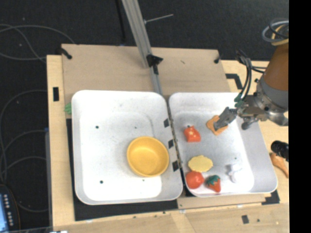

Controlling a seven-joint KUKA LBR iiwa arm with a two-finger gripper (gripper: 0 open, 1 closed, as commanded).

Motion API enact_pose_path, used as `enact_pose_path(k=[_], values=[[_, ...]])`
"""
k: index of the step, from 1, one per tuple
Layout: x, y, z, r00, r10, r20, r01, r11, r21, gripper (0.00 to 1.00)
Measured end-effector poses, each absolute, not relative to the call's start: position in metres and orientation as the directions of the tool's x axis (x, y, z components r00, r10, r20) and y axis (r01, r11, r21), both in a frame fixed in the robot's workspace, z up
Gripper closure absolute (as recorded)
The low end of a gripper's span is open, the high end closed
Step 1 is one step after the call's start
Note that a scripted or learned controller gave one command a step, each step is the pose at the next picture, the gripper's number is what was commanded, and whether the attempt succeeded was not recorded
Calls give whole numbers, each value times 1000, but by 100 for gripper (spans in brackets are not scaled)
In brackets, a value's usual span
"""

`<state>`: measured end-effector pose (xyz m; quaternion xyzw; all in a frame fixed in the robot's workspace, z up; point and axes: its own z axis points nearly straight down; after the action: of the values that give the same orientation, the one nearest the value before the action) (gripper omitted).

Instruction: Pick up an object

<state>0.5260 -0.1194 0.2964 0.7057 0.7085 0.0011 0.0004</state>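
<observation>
Camera view: jaws (224,122) hover beside orange block (214,124), tomato (192,134) near.

Matt white plastic bins (116,110), a smooth, perhaps plastic yellow bowl (147,156), bare wood-like bench (107,67).

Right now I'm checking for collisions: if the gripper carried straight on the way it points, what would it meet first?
The gripper points left and down, its tips at an orange piece. That comes first, then probably the red toy, though depth is unclear.

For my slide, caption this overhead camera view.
Gripper over the right bin at an orange piece; yellow bowl in the left bin.
</observation>
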Motion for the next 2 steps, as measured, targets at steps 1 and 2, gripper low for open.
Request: enact_pose_path(k=[1,2], values=[[526,-120,296,-2,1000,1,1000,2,3,0],[517,-124,247,1,1000,-2,1000,-1,-3,0]])
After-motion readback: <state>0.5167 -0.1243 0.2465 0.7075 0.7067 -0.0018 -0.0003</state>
